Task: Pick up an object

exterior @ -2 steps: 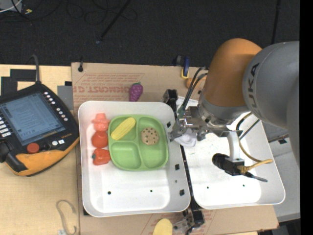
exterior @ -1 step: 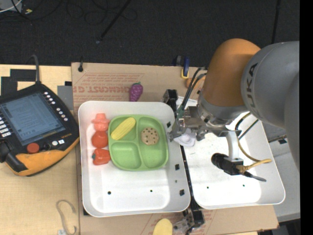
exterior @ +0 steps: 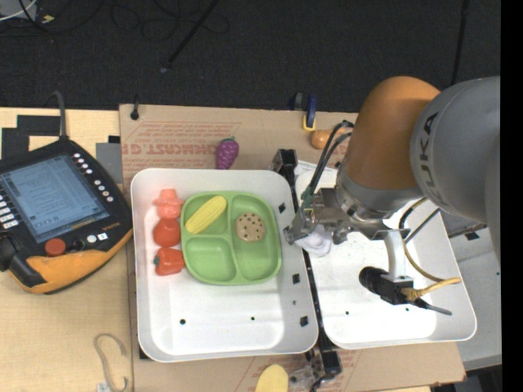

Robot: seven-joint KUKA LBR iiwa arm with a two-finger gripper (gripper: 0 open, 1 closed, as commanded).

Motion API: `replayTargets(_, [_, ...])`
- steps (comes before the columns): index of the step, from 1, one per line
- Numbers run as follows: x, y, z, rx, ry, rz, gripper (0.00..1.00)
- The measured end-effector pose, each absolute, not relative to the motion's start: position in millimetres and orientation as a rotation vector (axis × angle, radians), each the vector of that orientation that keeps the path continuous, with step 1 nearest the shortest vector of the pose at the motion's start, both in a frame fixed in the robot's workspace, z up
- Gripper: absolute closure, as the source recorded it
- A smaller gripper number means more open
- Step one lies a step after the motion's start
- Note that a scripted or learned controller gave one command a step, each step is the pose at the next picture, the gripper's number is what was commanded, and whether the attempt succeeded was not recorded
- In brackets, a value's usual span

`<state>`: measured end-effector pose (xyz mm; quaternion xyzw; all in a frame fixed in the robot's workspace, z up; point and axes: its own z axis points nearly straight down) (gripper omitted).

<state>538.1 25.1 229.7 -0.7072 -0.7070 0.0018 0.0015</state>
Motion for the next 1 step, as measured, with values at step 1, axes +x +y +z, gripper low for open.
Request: replayTargets(1, [550.6,35.9,234.3,-2.221,-2.219,0.002,1.0])
